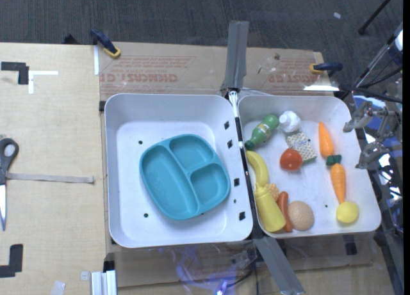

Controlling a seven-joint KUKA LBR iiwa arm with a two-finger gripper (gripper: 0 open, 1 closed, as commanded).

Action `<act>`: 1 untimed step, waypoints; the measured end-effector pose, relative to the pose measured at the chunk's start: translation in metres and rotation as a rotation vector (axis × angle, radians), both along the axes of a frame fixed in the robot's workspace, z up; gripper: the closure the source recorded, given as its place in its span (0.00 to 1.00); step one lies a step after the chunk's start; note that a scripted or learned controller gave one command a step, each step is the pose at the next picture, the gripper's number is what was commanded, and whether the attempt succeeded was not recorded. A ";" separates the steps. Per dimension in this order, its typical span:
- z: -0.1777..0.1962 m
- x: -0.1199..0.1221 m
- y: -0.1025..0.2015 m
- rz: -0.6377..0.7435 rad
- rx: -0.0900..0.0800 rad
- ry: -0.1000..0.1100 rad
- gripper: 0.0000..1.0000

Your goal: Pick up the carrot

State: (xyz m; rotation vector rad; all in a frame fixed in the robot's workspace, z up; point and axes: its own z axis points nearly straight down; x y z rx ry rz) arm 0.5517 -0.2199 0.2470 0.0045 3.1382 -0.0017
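Observation:
The carrot point(338, 182) lies in the right bin point(307, 103) near its right wall. It is orange, with a small green top pointing toward the back of the bin. A second orange, carrot-shaped piece point(325, 138) lies just behind it, almost touching the green top. A yellow lemon point(346, 212) sits right in front of the carrot's tip.
The right bin also holds a green bottle point(262, 130), a white piece point(289, 120), a speckled sponge point(301, 147), a tomato point(291, 159), a banana point(261, 171), corn point(269, 214), a sausage point(284, 208) and an egg point(300, 215). A blue divided plate point(184, 176) lies in the left bin point(122, 159). Metal hardware point(371, 135) stands outside the right wall.

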 end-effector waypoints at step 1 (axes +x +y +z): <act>-0.128 0.009 -0.001 0.202 0.000 0.001 0.00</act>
